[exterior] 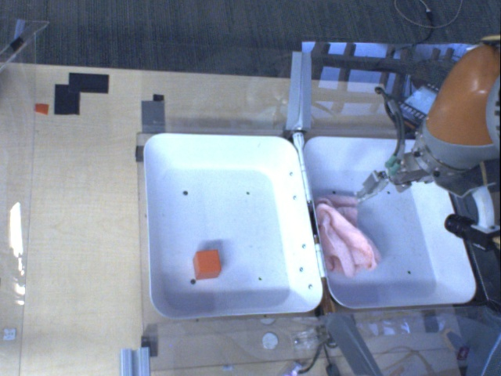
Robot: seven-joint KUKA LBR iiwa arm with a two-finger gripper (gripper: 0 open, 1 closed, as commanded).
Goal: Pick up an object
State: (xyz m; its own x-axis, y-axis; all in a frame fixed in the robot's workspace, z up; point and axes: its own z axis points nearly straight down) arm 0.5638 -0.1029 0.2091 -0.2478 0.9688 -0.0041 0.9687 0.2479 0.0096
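Observation:
A crumpled pink cloth (344, 236) lies in the right bin (423, 288), against its left wall. In the left bin (227, 163) a small orange block (207, 264) rests near the front left. My gripper (374, 185) hangs low over the right bin, its tip just above and to the right of the cloth's far end. It reaches in from the grey arm with the orange band (466, 100) at the right. I see nothing held at its tip.
A metal divider rail (307, 210) runs between the two bins. Black markers (78, 91) and a small orange tag (41, 109) sit on the wooden bench at the far left. Cables and a blue frame (368, 61) stand behind the right bin.

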